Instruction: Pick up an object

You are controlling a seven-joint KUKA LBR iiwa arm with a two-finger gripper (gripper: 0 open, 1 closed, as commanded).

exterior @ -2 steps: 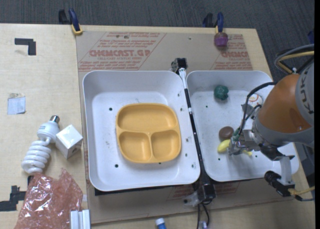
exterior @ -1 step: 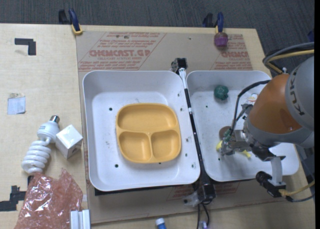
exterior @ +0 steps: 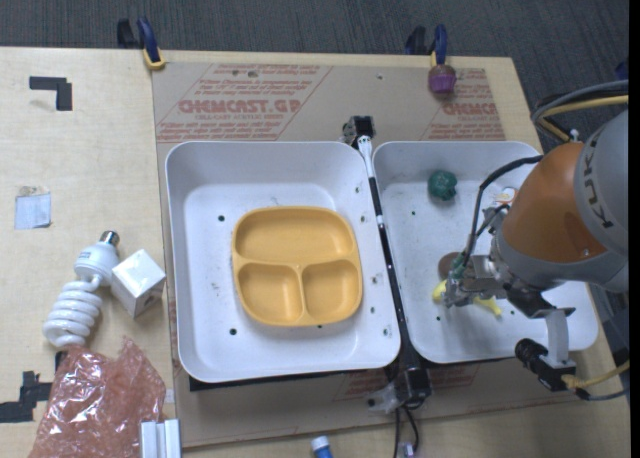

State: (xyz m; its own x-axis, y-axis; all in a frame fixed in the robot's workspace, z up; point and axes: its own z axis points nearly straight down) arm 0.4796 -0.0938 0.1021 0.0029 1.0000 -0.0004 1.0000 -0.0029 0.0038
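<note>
the arm is reaching in from the right, its gripper sitting low in the right bin over a yellow object lying on the bin floor near its middle. a green ball is resting at the far side of that bin, and a yellow divided tray is lying in the left bin.

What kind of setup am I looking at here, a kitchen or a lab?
Most likely a robotics lab bench, not a kitchen: two white bins sit on a board clamped with spring clamps, odd test items like a light bulb lie loose, and cables run around the arm's claw.
</note>
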